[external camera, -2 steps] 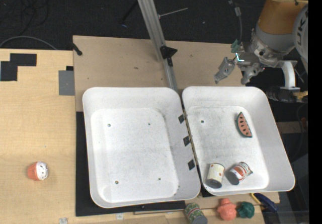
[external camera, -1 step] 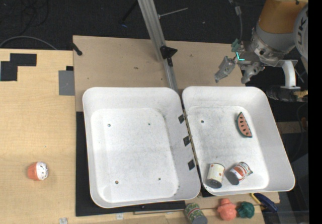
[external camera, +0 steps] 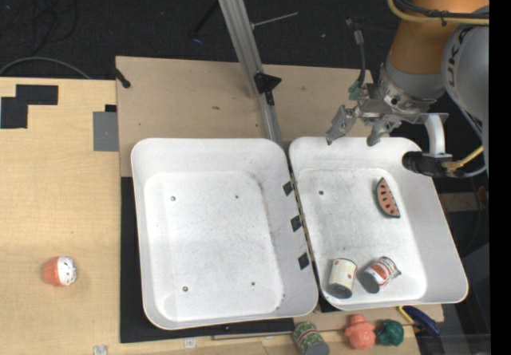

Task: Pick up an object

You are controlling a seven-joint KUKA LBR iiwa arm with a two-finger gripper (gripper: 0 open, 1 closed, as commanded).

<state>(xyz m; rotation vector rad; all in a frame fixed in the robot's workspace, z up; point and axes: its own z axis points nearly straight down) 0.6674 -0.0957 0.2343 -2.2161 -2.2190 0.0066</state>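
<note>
My gripper hangs above the far rim of the right bin, its two fingers spread open with nothing between them. In that bin a watermelon-slice toy lies near the right wall, well in front of the gripper. A white cup lies on its side at the bin's near edge, and a small red-and-white can lies next to it on the right.
The left bin sits beside the right one. A metal rail slants up from between the bins. A small red-and-white ball rests on the bench at left. A can, a pink toy and a green toy lie below the right bin.
</note>
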